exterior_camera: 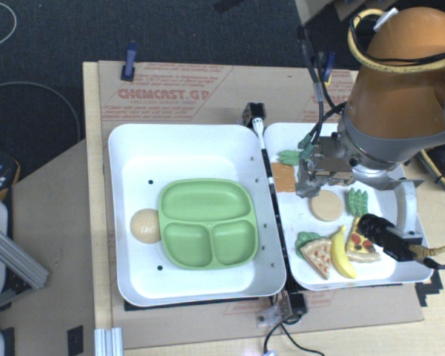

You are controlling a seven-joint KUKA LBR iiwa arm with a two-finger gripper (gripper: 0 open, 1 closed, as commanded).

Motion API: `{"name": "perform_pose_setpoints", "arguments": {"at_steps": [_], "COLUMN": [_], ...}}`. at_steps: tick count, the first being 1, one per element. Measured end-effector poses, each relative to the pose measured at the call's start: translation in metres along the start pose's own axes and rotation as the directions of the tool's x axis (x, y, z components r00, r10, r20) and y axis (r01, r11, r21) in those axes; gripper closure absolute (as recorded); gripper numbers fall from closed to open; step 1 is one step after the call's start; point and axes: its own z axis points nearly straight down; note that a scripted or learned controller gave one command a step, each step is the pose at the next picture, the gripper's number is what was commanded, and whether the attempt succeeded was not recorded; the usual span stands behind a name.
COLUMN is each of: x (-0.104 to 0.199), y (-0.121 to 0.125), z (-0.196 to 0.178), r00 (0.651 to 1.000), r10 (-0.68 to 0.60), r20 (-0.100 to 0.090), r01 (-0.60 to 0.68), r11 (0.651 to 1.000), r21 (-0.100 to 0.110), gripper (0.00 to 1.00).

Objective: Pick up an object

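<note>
Gripper (311, 182) low over the right bin (408, 271), nothing visibly caught.

Camera view: the arm (400, 80) comes in from three o'clock, wrist bent down. Its dark fingers point into the bin; likely slightly spread, though the blur leaves me unable to tell. The closest pick is the round tan cookie (327, 205), lying just at five o'clock from the fingertips. An orange block (282, 176) sits at nine o'clock, touching or nearly so. The banana (343, 254), long axis twelve-to-six, lies farther off at six.
</note>
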Motion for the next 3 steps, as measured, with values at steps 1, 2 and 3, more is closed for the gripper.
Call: {"name": "perform_pose_setpoints", "arguments": {"at_steps": [1,2,3], "x": [0.059,0.014,0.060], "y": [0.001,0.017,0.000], "z": [-0.077,0.006,-0.096], "r00": [1.000,1.000,1.000], "r10": [-0.010,0.001,-0.010], "r20": [-0.005,0.000,-0.006], "r01": [0.010,-0.001,0.010], "r11": [1.000,1.000,1.000], "r21": [-0.023,-0.005,-0.026], "gripper": [1.00,1.00,1.00]}}
